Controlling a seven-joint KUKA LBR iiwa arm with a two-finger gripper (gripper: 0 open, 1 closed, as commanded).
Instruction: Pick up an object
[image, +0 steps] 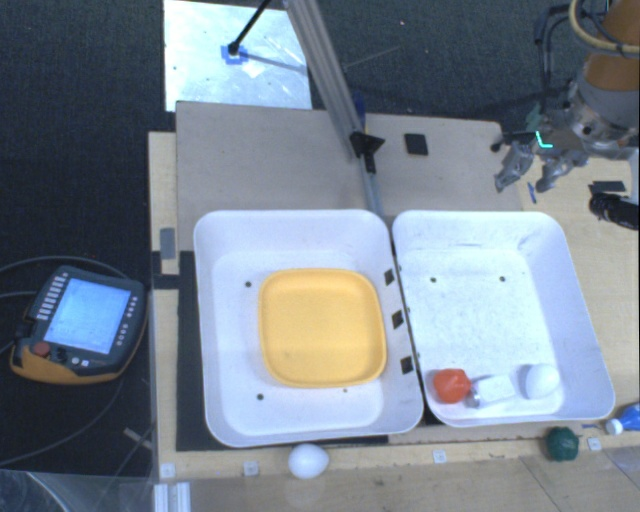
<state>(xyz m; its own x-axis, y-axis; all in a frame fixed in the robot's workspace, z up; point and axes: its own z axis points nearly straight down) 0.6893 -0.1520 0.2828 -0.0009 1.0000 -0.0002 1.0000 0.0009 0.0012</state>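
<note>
Over the desk's far right corner, beyond the far rim of the right bin (575, 262), the claw (530, 172) hangs from the grey arm with its orange band (608, 72). Its two fingers (508, 168) are spread apart, with nothing between them, and they point down toward the bare cardboard-coloured desk (300, 160) rather than into either bin.

The things to pick lie along the near edge of the right bin. An orange-red lump (450, 385) sits nearest the bin's near left corner. Just beside it, toward the right, lies a small white cylinder-like piece (491, 390), close enough that the two look as if they touch. A white egg-shaped object (540, 380) rests a little farther right, near the cylinder; whether they touch is not clear. The far part of that bin's floor shows only white.

The left bin (215, 300) carries a yellow square plate (322, 326) with rounded corners, lying flat near its middle.

On the desk's near edge, outside the bins, a second white egg (308, 460) sits just in front of the left bin. A dark green ball (561, 443) lies in front of the right bin's near right corner, and a small blue and white item (622, 421) sits at the desk's right edge beside it.

Off the desk's left edge, a control pendant (78, 322) with a lit screen lies on the dark floor.
</note>
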